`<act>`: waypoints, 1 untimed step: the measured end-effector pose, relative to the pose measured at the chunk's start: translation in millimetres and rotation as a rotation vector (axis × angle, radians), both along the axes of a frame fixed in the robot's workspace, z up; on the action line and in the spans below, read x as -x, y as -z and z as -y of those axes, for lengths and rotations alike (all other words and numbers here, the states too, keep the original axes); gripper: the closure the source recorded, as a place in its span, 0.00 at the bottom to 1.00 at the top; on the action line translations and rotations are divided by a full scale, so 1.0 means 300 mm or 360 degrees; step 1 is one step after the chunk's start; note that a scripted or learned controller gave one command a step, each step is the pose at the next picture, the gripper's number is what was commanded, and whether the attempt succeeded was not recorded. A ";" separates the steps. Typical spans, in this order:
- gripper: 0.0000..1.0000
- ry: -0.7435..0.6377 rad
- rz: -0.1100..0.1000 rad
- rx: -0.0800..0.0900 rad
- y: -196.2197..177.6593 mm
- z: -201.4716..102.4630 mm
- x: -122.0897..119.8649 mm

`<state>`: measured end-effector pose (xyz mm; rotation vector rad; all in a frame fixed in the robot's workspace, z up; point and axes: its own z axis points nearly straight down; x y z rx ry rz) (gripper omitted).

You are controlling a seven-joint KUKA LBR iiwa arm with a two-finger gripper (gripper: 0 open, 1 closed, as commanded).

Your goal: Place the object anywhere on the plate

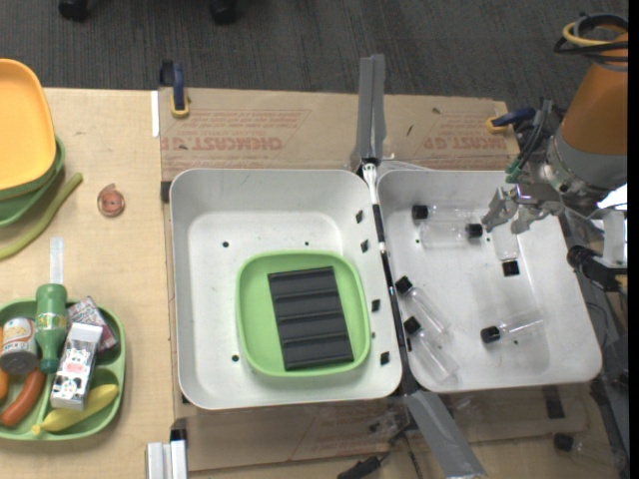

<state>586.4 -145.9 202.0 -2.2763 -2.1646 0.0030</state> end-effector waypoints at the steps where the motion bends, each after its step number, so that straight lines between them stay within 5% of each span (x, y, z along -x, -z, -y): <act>1: 0.00 0.0000 0.0000 0.0000 0.000 0.000 0.000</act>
